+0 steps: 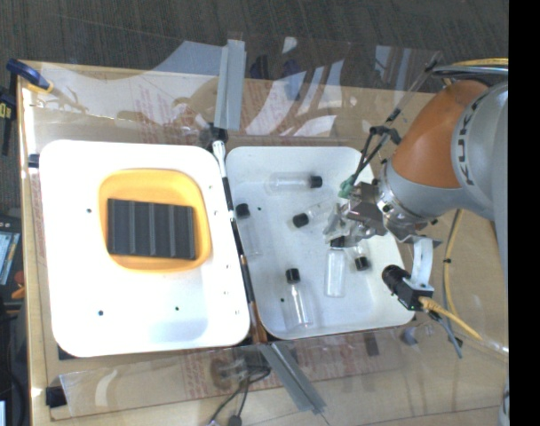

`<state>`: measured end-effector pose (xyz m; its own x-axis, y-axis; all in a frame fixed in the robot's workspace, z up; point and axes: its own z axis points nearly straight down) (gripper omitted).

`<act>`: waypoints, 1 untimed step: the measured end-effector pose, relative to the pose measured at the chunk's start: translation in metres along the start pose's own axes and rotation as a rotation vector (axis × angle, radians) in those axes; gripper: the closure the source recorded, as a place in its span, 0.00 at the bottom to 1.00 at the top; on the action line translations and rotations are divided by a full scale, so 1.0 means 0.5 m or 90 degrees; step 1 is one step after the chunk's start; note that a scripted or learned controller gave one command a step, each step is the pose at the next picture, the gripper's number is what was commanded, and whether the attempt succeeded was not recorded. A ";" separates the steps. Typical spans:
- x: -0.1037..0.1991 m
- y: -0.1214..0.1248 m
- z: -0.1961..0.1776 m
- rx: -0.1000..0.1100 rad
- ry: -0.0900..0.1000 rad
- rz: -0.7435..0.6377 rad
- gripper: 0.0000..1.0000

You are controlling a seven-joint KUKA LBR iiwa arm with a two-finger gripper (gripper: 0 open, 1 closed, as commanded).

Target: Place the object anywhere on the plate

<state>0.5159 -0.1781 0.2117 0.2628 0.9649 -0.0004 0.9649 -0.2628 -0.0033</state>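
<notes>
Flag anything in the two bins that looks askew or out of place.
Several clear vials with black caps lie on their sides, scattered at different angles across the right bin. The yellow plate in the left bin sits square.

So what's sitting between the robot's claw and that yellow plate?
In the camera view, small black-capped clear vials on the right bin's floor, then the bins' meeting rims, separate gripper from plate.

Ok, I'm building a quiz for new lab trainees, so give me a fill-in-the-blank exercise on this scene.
1. The yellow plate lies in the ____ bin.
2. The clear vials with black caps lie in the ____ bin.
3. The dark ribbed insert sits on the ____.
4. The gripper is over the ____ bin.

Missing words: left; right; plate; right
</notes>
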 end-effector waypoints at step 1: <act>0.098 0.048 -0.008 -0.002 0.000 -0.237 1.00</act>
<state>0.5521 -0.1371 0.2155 -0.1064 0.9943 -0.0001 0.9943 0.1064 -0.0005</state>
